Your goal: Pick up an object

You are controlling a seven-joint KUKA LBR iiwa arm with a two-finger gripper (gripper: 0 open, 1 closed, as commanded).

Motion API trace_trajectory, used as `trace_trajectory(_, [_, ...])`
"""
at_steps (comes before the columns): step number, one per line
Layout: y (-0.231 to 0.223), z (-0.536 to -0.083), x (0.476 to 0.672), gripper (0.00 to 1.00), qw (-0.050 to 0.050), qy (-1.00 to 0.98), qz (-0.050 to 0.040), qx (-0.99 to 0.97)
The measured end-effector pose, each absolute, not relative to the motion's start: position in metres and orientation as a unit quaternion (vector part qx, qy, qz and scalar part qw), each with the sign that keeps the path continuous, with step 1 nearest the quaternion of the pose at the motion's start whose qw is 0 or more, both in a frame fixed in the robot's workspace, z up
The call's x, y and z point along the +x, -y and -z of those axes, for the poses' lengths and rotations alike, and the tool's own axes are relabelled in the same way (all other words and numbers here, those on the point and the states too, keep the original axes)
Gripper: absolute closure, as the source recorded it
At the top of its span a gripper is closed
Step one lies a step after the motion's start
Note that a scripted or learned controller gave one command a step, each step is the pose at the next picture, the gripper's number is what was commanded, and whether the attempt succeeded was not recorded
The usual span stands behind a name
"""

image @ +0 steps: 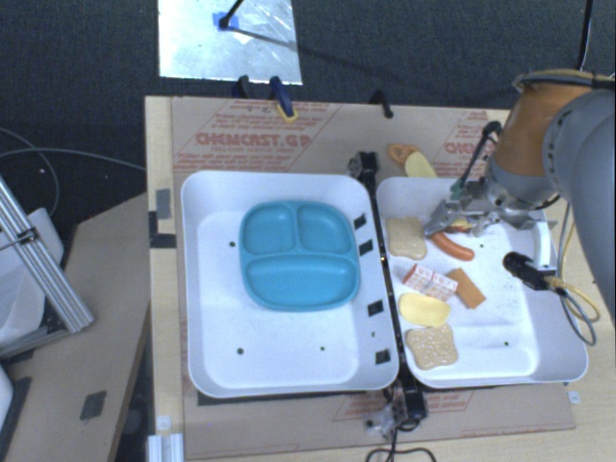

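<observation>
I read this as the approach step of the pick. My tool hangs low over the back half of the right bin, and nothing shows between its tips. From this slanted view I cannot tell whether it stands wide or narrow.

The nearest candidate is the sausage, lying flat on the bin floor just in front of the tool and pointing toward the bin's right side. A toast slice lies just beside it on the left.

Further forward in the same bin are a red-and-white packet, an orange block, a pale yellow piece and a second bread slice. The left bin holds a blue divided plate.

As I judge it, the next move calls for settling on the sausage. The tool would line up across its narrow width and come straight down without nudging the toast. Then it would close and lift. The sausage is round and smooth, so it may roll or slip out.

On writing, the brown sheet under the bins carries red print that I read as "CHEMCAST GP". More of the same print runs toward the right corner, but it is cut off. The packet has markings too small for me to read.
</observation>
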State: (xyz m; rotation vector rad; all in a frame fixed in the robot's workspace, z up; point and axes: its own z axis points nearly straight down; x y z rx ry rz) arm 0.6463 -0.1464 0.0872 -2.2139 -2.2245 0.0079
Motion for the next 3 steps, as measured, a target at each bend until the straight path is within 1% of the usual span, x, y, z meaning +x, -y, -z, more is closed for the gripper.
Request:
trace_trajectory(1, [0.146, -0.099, 0.646, 1.00, 0.000, 0.708, -0.0005, -0.706])
trace_trajectory(2, [0.075, -0.192, 0.673, 1.00, -0.005, 0.711, 0.0057, -0.703])
trace_trajectory(3, [-0.008, -0.184, 0.669, 1.00, 0.001, 0.712, 0.0024, -0.703])
